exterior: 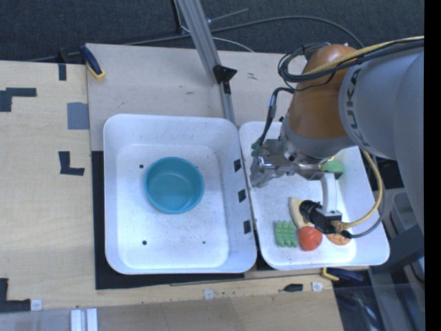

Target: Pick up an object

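- pale wooden bench (41,185) under a slanted overhead view, with dark floor at the top edge and two shallow white bins side by side on a black mat.
- left bin (124,133) holds a blue bowl (173,185), sitting upright near its middle, well apart from the arm.
- right bin (368,250) holds the small things: a green ridged block (284,233), a red tomato-like piece (310,238) just beside it, a pale banana-like piece (295,211), an orange piece (339,238) and a green piece (334,165) half hidden by the arm.
- the arm (386,95) reaches in from the right, its orange band (320,92) above the right bin.
- the tool (263,169) hangs low over the right bin's upper left corner, close to the wall between the bins; its metal tip is small and partly shadowed, so whether it is wide or narrow i cannot tell, and nothing is visibly held.
- step in hand, as i judge it: the approach, with no object picked yet.
- the next move probably calls for shifting toward the cluster at the bin's lower part, lining up over one piece such as the green block, then descending squarely; the neighbours lie close, so a clean gap matters.
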Tool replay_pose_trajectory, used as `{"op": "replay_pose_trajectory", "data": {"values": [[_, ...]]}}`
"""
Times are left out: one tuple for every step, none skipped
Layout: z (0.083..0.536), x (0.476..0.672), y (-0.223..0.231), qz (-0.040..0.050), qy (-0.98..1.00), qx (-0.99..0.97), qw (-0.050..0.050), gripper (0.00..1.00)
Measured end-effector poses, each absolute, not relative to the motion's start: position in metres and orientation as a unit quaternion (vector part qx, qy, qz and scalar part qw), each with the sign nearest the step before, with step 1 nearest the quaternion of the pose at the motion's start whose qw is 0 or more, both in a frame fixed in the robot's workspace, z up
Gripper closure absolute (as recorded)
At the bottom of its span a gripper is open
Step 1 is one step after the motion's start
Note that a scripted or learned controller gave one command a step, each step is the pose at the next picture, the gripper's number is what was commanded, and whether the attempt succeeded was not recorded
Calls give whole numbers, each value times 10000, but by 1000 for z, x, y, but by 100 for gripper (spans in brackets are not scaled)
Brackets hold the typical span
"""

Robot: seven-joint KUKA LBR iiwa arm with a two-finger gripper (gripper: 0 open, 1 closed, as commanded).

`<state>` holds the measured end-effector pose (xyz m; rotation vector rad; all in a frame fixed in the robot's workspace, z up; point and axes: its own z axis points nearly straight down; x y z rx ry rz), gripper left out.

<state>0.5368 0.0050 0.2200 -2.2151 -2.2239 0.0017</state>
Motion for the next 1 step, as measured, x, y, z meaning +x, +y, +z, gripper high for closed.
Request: {"op": "replay_pose_trajectory", "data": {"values": [[221, 522, 65, 7, -7086, -7056, 14, 100]]}}
